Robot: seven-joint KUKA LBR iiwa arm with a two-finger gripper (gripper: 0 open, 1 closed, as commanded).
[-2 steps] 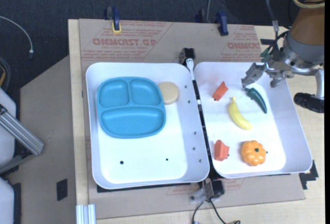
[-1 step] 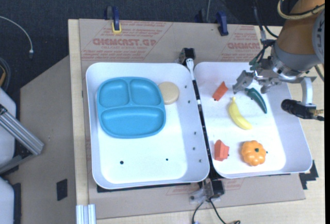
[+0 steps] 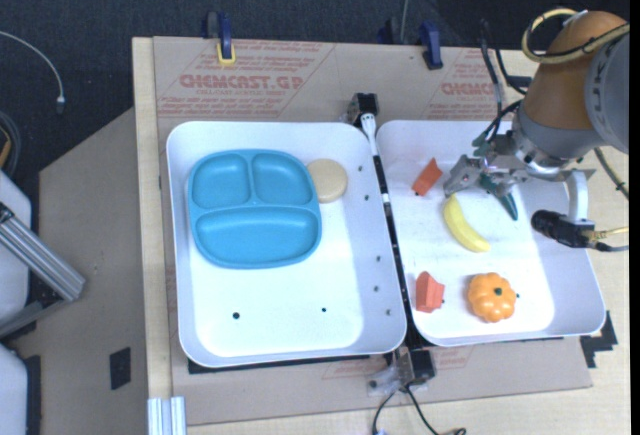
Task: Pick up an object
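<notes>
Resting on a pale wooden counter [image 3: 300,73] printed with red lettering, two shallow white plastic bins sit side by side, the left bin [image 3: 280,323] toward the counter's left edge and the right bin [image 3: 560,308] toward its right edge. The grey arm with an orange band [image 3: 575,73] reaches in over the counter's far right corner. A sky-blue three-compartment plastic tray [image 3: 255,208] occupies the far left part of the left bin, with a round beige disc [image 3: 328,180] touching its far right corner. In the right bin: a yellow toy banana [image 3: 464,225] near the middle; an orange toy pumpkin [image 3: 492,297] toward the near edge; a small red block [image 3: 429,292] near the near left corner; an orange wedge-shaped piece [image 3: 428,176] toward the far left. The pincer [image 3: 487,177] hovers just above the banana's far end, fingers spread apart, nothing between them.
</notes>
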